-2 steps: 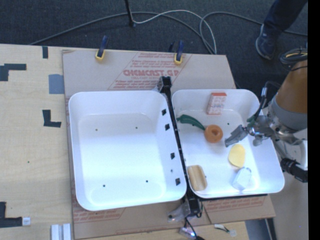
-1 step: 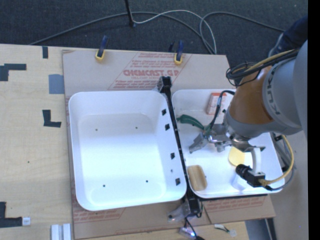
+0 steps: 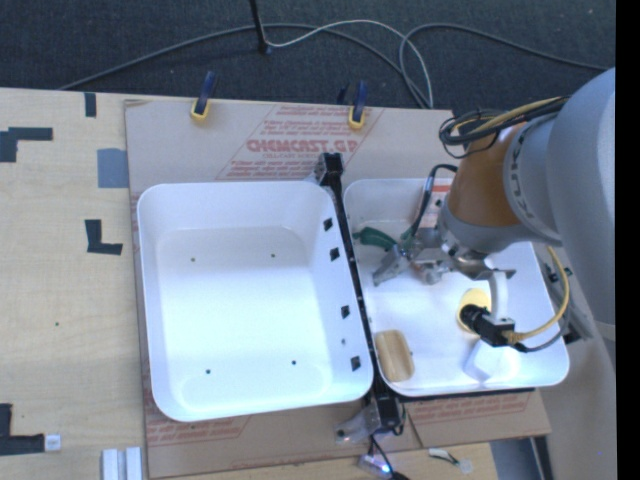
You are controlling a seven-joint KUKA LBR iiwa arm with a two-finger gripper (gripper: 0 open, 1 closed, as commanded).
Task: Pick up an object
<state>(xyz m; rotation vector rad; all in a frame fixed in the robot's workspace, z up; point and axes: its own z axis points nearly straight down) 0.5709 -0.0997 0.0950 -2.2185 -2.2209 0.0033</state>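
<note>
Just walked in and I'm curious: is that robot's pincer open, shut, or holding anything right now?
Pincer: low in the right bin, by a green-handled tool; open or closed cannot be told, and no held object is visible.

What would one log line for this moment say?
arm: over right bin | tool: low in bin by green object | tan block: near front-left corner, untouched | left bin: no arm over it
</note>
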